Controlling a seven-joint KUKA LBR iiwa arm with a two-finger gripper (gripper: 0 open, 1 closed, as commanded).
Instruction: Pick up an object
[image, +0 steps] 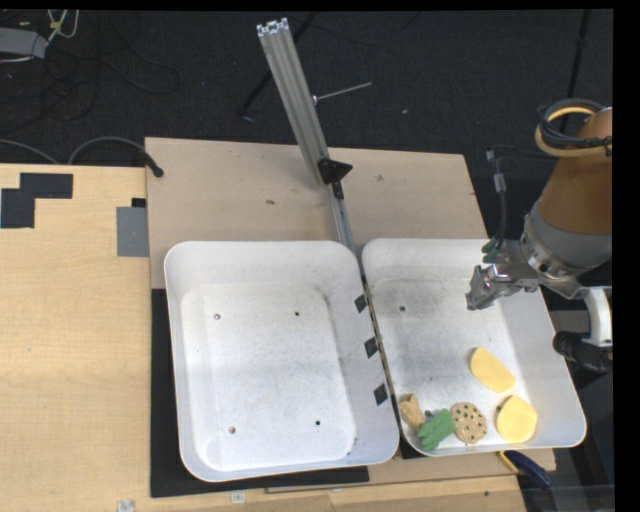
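Two white bins sit side by side, the left bin (262, 290) and the right bin (430, 320). Along the right bin's near edge lie a tan block (410, 409), a green piece (436, 429), a speckled cookie-like disc (467, 422) and a yellow piece (517, 419). Another yellow piece (492, 370) lies a little farther in. My gripper (485, 291) hangs over the right bin's right side, above and behind the upper yellow piece. Nothing shows between its fingers.
A slanted aluminium rail (300, 100) rises from behind the bins' shared edge. Black clips (371, 346) line the divide between the bins. A wooden table surface (70, 330) lies to the left, and brown board (240, 190) sits behind the bins.
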